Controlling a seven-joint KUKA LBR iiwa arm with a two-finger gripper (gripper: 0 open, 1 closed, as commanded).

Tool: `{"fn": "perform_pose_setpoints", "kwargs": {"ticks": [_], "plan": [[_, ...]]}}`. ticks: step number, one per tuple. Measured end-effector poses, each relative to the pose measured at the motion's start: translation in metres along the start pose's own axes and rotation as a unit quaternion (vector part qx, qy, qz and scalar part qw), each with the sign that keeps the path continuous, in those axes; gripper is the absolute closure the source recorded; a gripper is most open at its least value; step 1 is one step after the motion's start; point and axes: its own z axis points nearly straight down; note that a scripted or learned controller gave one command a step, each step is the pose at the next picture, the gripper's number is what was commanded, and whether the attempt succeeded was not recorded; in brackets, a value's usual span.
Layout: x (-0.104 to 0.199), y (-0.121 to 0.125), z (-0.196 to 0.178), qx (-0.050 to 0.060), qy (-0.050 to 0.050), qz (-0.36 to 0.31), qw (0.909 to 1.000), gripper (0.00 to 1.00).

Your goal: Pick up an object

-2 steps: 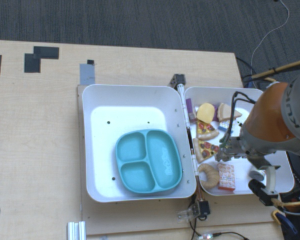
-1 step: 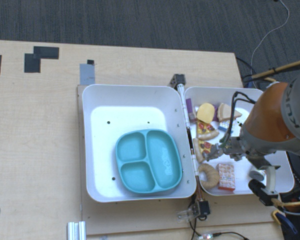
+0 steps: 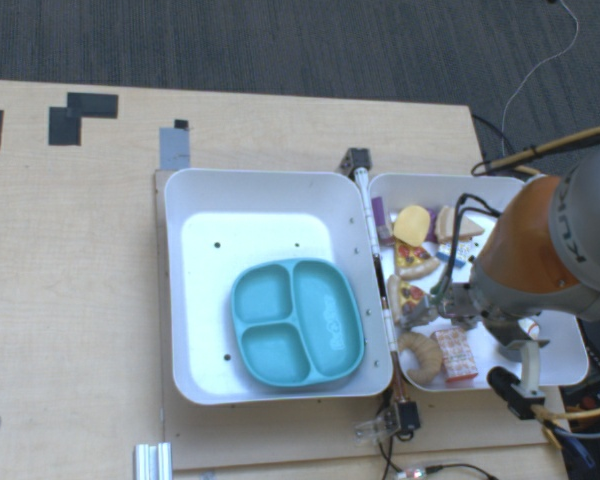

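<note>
Toys [image 3: 420, 268] for the picking were heaped in the right bin [image 3: 570, 363], among them a yellow piece [image 3: 412, 224] at the far side and a red-and-white packet [image 3: 457, 355] at the near side. The pincer [image 3: 442, 303] was seen low over the heap's middle; its state could not be told. The reaching step was judged to be in hand; a closing on one piece and a straight lift would be called for next. A blue divided plate [image 3: 298, 321] lay in the left bin [image 3: 185, 268].

two white bins [image 3: 180, 268], one blue tray [image 3: 298, 321]

Light wooden bench [image 3: 70, 268], dark tape patches [image 3: 80, 116], grey carpet [image 3: 280, 23], black cable [image 3: 540, 58]
</note>
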Motion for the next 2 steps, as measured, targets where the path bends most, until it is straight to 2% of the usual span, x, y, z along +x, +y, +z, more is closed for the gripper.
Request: {"fn": "perform_pose_setpoints", "kwargs": {"ticks": [1, 2], "plan": [[0.0, 0.002, -0.011, -0.003, -0.001, -0.001, 1.0, 1.0], [0.061, 0.004, -0.097, 0.002, 0.002, -0.004, 1.0, 1.0]]}}
